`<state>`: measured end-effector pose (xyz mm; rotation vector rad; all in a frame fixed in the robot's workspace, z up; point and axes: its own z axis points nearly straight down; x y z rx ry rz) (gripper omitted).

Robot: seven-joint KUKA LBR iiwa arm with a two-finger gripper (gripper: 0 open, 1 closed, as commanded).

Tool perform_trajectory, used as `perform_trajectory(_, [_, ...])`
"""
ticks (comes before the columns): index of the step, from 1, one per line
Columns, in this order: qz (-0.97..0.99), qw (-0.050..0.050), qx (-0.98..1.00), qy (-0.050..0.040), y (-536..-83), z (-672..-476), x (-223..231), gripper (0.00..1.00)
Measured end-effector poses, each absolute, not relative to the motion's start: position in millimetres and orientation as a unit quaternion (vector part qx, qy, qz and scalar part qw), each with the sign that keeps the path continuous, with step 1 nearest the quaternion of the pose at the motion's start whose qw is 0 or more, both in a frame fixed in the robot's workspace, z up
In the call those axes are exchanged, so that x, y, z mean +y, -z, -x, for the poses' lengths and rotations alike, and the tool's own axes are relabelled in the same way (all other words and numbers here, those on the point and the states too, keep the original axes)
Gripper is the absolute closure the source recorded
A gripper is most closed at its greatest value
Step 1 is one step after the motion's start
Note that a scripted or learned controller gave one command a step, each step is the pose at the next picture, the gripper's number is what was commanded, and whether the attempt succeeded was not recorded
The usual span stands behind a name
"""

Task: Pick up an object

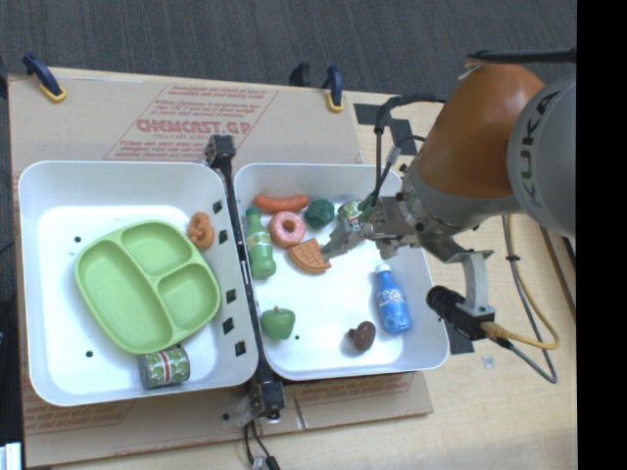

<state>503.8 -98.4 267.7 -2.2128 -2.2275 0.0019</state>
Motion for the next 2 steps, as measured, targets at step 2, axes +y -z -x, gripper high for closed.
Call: perform_trajectory(2, [0.704,0.001,-0.71,-0.0009,-91.3,-491.9,-121.1,0.0])
